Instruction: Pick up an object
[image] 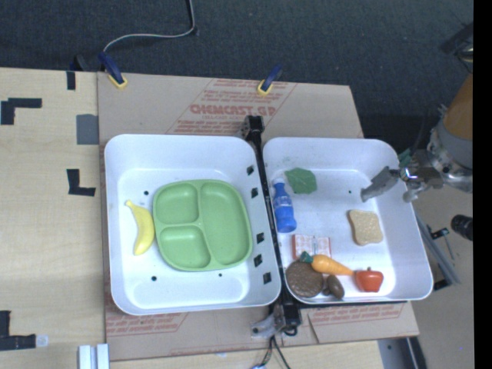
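Note:
The right bin (342, 148) holds several items: a green block (301, 180), a blue bottle (283, 208), a slice of bread (365, 227), a red-and-white packet (311, 246), a carrot (333, 265), a brown cookie (305, 280) and a red pepper (370, 280). My gripper (390, 183) hangs over the bin's right edge, above and to the right of the bread, with nothing seen in it. The arm enters from the right.
The left bin (123, 160) contains a green divided plate (203, 224) and a banana (142, 227) to the plate's left. A black divider clamp (253, 125) sits between the bins. Cardboard lies beneath both bins.

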You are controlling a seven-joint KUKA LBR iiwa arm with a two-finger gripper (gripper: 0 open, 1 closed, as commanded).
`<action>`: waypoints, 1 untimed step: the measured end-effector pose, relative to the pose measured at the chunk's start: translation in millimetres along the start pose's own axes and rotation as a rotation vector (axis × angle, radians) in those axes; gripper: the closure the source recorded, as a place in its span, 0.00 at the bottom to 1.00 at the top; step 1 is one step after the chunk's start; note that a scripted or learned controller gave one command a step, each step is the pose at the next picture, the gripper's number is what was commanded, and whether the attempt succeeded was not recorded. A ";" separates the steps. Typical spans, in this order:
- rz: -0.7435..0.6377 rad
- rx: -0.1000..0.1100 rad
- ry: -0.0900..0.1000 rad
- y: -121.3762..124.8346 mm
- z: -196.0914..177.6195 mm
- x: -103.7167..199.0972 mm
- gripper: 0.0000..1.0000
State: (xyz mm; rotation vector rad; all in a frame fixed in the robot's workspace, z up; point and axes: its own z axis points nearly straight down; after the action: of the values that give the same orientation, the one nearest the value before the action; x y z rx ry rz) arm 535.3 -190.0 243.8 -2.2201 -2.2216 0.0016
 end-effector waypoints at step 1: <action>0.001 0.003 0.001 -3.4 80.3 -25.3 0.00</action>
State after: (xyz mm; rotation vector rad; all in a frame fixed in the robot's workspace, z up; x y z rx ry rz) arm 531.8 -215.3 163.5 -2.2191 -2.2187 0.0041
